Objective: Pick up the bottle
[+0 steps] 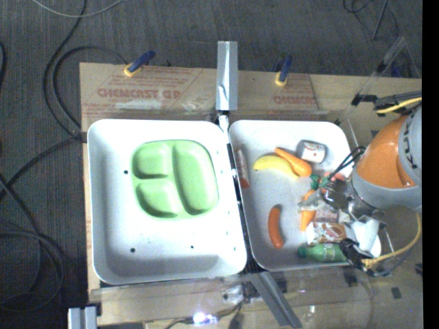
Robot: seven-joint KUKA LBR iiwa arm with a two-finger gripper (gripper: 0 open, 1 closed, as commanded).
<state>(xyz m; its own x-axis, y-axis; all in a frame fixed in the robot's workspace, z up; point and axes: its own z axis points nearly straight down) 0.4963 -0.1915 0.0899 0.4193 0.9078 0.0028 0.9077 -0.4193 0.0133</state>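
Observation:
The green bottle [321, 253] lies on its side at the front right corner of the right bin [259, 249]. The grey arm with its orange band [389, 162] reaches in from the right over that bin's right edge. My gripper [328, 196] hangs low over the right part of the bin, above and just behind the bottle, among small orange and green items. Clutter and dark cables hide its tip. From here the bottle seems to rest on the bin floor, apart from the gripper.
In the right bin lie a yellow banana [269, 163], an orange carrot [293, 162], a small grey-white object [312, 149] and an orange sausage [275, 226]. A green divided tray [175, 178] sits in the left bin [110, 252]. A metal post [226, 77] stands behind the bins.

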